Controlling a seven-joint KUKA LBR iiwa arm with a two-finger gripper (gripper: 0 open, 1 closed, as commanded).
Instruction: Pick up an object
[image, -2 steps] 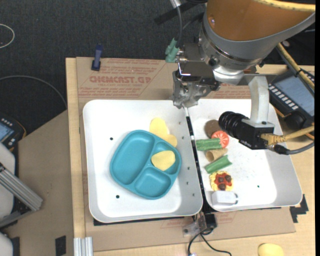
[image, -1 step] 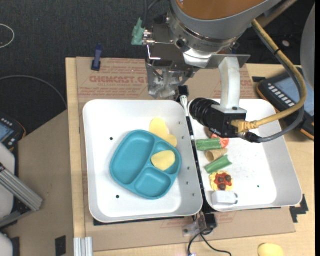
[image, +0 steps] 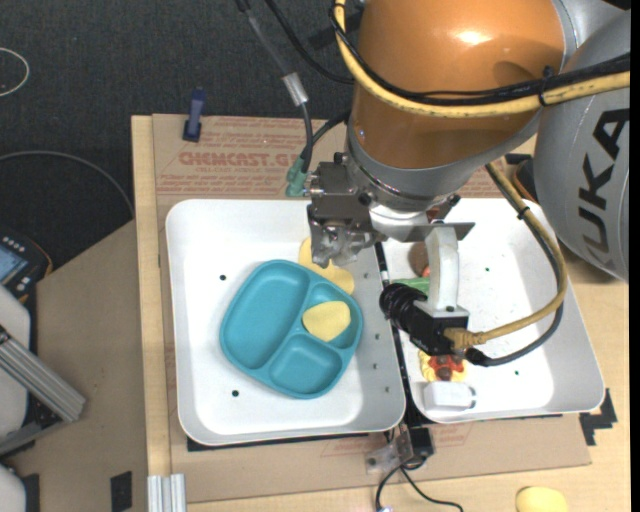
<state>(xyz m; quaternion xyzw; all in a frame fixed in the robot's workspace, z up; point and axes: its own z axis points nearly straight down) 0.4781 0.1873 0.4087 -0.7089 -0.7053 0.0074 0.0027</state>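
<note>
Camera view, left to right: left bin (image: 190, 300) first, holding a blue divided plate (image: 285, 330) with a pale yellow piece (image: 326, 319) sitting in its right compartment. Just beyond the plate's far right rim, another yellow object (image: 337, 276), partly hidden under the tool (image: 335, 250). Tool low over that spot, right at the bins' shared edge; open or closed, cannot tell from up here. Likely target directly below, barely a nudge toward the near-right. Right bin (image: 520, 290) beyond, cluttered with small items.

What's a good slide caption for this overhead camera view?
KUKA arm's gripper hovers over the left bin, beside a blue divided plate holding a yellow piece.
</note>
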